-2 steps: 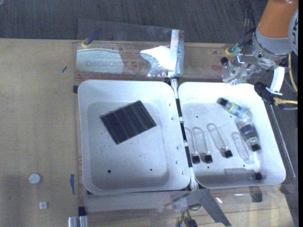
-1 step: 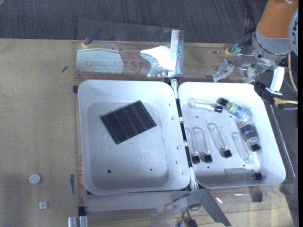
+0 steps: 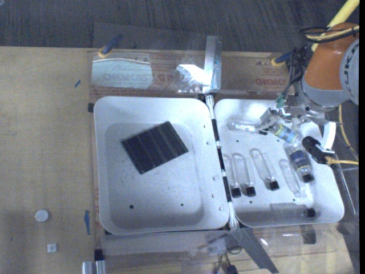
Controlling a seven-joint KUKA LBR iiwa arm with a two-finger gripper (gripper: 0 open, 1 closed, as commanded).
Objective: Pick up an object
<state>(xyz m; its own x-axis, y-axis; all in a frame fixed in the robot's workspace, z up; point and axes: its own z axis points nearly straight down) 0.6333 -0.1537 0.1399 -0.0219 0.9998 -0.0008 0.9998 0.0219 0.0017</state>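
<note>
You can't make out the pincer tips at the upper right; the arm runs off the right edge.

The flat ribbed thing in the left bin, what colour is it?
The ribbed pad is black or very dark grey, with parallel ridges, seen in the camera view.

You are looking at faint reddish printing on the brown cardboard strip behind the right bin, but it is blurring past reading. The clear plastic sheet behind the left bin is showing pale lettering, equally illegible.
</note>
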